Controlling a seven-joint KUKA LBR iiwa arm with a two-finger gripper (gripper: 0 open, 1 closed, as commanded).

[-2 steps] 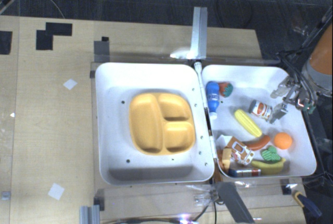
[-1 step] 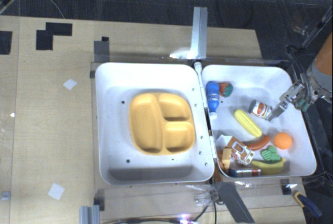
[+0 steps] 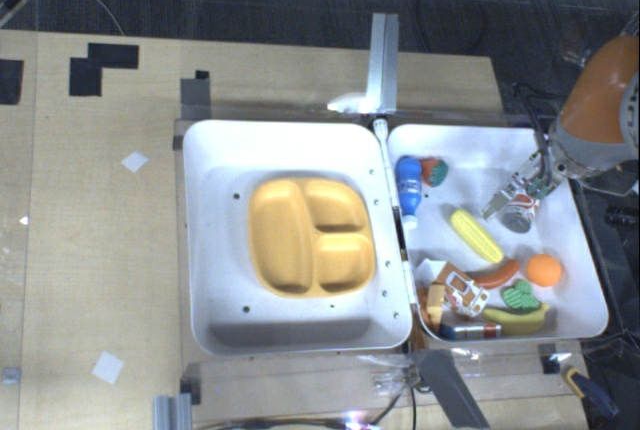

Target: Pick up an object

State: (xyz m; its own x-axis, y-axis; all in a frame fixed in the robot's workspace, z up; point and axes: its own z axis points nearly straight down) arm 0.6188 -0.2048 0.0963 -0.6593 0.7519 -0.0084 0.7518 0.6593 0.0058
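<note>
The arm [image 3: 600, 108] comes in from the right, orange band up top, and the gripper [image 3: 517, 202] hangs low in the right bin [image 3: 470, 143], in its upper right part. Fingers apart or together? Cannot tell from this angle; there is a grey, shiny blur right at the tips, and nothing that reads as a held object.

Plenty to pick from in that bin. A yellow corn [image 3: 476, 236] lies slantwise just left of and below the gripper, close to it but apart. Up by the dividing wall sits a blue bottle [image 3: 408, 183] with a small red and green toy [image 3: 433, 171] touching its right side. Down the right side, an orange ball [image 3: 544, 270] rests near the wall. Beside it a red-orange sausage [image 3: 497, 275] curves over a green leaf [image 3: 520, 297], and a banana [image 3: 515, 318] lies along the front wall. A brown and white carton [image 3: 457, 291] sits in the front left corner pile, with a dark marker [image 3: 465, 329] beneath it.

The left bin [image 3: 215, 218] carries a yellow divided tray [image 3: 308, 236], square in the middle, well away from the gripper.
</note>
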